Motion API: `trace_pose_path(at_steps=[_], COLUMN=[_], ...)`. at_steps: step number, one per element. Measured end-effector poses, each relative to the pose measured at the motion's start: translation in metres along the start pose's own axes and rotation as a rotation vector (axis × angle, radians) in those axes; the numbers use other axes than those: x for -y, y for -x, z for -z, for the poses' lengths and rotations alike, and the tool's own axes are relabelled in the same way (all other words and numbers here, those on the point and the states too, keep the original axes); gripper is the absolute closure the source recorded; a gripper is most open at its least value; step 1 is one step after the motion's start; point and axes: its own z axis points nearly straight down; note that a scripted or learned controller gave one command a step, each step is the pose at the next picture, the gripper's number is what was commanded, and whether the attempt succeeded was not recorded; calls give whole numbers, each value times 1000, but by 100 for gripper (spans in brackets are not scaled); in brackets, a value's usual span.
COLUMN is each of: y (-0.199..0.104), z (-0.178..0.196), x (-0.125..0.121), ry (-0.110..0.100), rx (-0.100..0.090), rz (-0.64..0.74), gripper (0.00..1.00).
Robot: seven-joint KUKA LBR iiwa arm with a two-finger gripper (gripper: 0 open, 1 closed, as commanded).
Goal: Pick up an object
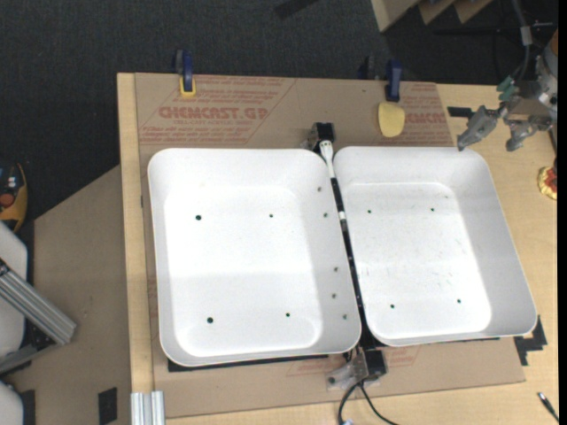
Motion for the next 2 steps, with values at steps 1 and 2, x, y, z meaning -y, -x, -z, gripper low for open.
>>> trace_pose_path(at_steps=[1,2], y=[0,-79], z=[11,-18], x=[-1,0], ry=[4,-5], rx=[2,-4], rz=[1,6], gripper=[100,100])
